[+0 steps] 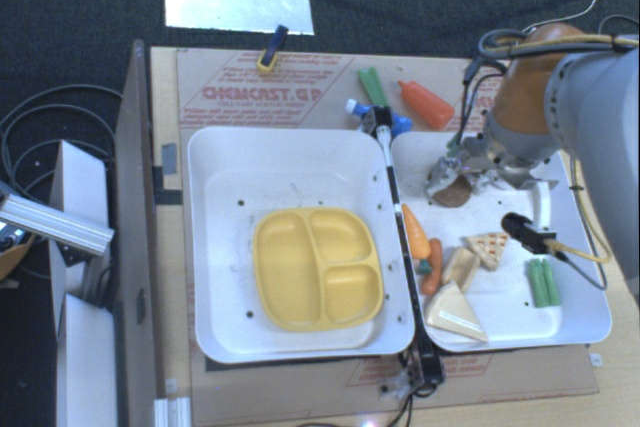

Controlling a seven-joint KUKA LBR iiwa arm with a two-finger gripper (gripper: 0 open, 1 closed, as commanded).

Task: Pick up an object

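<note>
Camera view puts the gripper (447, 178) low in the far left part of the right bin (590, 320), right over a small brown disc (455, 197). You see the disc poking out from under the metal on the near side, lying on the bin floor. You cannot tell from this angle whether the gripper is spread or pressed together, and nothing shows the disc pinched in it.

Judge the task as not yet done: the arm is at the thing it looks set to take, but no lift shows. What is left, as far as you can read it, is to close on the disc, raise it clear of the floor and check that it comes up.

If that try fails, you have other choices in the same bin. A carrot (417, 233) lies along the left wall, with a short orange piece (433, 270) just near of it. A waffle wedge (488, 248) sits in the middle, a tan chunk (460, 267) beside it, a pale wedge (455, 312) at the near edge, and a green stick (543, 282) to the right.

Your left bin (215, 215) carries a yellow divided plate (318, 267). On the bench (250, 90), beyond the bins, lie a green piece (372, 85) and an orange one (427, 105).
</note>
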